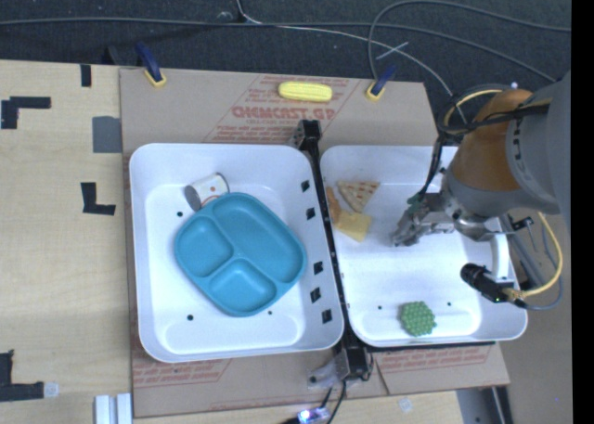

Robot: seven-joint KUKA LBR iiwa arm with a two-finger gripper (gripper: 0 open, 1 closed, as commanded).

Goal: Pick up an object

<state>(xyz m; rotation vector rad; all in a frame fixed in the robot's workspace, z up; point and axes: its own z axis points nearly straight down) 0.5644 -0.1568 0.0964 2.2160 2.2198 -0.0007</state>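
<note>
Claw (405, 233), grip state unclear, hangs just right of yellow wedge (351, 224).

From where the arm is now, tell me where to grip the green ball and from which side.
Take the green ball across its middle, coming straight down. It looks round and knobbly, with no handle, and sits apart from the right bin's front wall, probably leaving room on either side.

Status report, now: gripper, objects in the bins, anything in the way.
Gripper low in right bin, nothing seen between fingers. Nearest: yellow wedge, toast slice; green ball near front. Blue tray and cup in left bin. Path unobstructed.
</note>
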